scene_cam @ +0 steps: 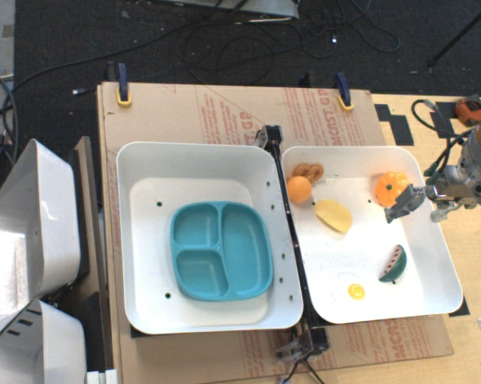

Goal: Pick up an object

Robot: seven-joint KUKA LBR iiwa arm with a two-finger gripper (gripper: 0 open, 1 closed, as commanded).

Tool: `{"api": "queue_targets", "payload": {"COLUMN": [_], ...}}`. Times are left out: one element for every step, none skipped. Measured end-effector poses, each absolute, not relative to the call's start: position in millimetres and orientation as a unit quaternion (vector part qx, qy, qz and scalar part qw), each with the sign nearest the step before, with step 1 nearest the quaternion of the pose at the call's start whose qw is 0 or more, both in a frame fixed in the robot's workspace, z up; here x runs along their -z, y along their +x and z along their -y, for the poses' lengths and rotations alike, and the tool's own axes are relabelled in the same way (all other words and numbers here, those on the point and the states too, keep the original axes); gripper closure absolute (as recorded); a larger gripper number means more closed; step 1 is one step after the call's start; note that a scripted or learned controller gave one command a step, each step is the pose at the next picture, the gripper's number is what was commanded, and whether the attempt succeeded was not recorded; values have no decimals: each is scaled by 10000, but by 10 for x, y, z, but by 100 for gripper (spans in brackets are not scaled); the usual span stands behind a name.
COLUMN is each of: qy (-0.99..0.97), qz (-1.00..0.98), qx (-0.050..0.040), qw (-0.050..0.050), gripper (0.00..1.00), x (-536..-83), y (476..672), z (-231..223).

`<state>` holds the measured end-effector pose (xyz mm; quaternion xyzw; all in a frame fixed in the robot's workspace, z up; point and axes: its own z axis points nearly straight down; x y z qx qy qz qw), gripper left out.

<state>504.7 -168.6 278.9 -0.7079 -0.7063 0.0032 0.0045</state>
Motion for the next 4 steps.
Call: {"api": "queue_targets", "payload": {"qy": [-7068,-7079,-7078,-7080], "qz": [7075,7063,7064,7062], "qx": [-3,-15,-14,-11], "qw": [0,23,27,17], "gripper": [0,0,0,0], "x": [-2845,-2222,-1584,-1088], "y": [5066,5084,5053,5039], "z": [1681,1733,1708,1800]}}
